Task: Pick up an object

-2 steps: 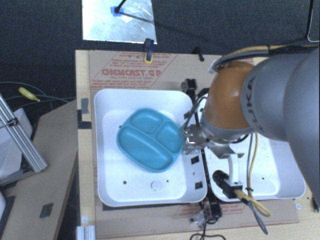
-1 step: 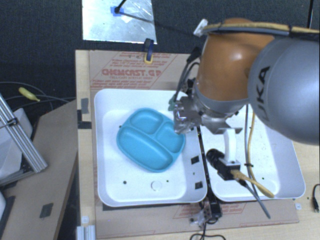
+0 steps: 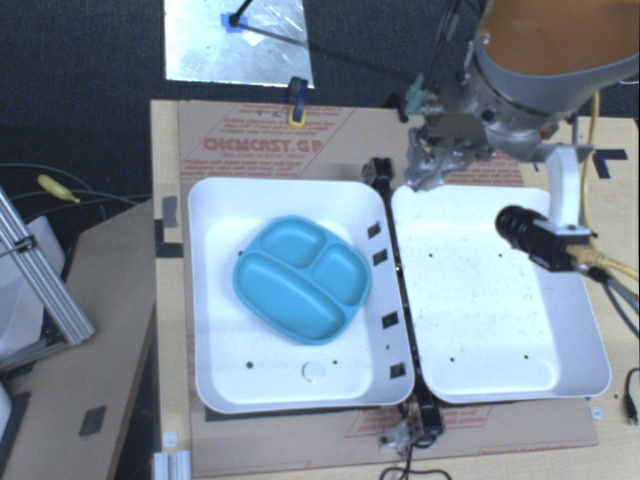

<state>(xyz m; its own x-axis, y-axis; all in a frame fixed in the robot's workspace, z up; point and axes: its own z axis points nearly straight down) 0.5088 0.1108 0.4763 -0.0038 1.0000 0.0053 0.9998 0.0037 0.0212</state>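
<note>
Where the brown bench board (image 3: 260, 138) carries 2 white bins side by side, view-left bin (image 3: 215, 368) & view-right bin (image 3: 480, 318) meet along a seam w/ black clips. Grey/orange arm (image 3: 550, 28) comes in top right. Blue divided plate (image 3: 300, 280), 3 compartments, lies flat approx mid left bin. Gripper (image 3: 432, 163) hangs at the right bin's far rim, near the seam, well apart from the plate; wide or narrow, can't tell.

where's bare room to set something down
The right bin is bare across its middle and near side; the gripper crowds its far-left corner. In the left bin the blue plate fills the middle, leaving a strip by the near wall.
</note>
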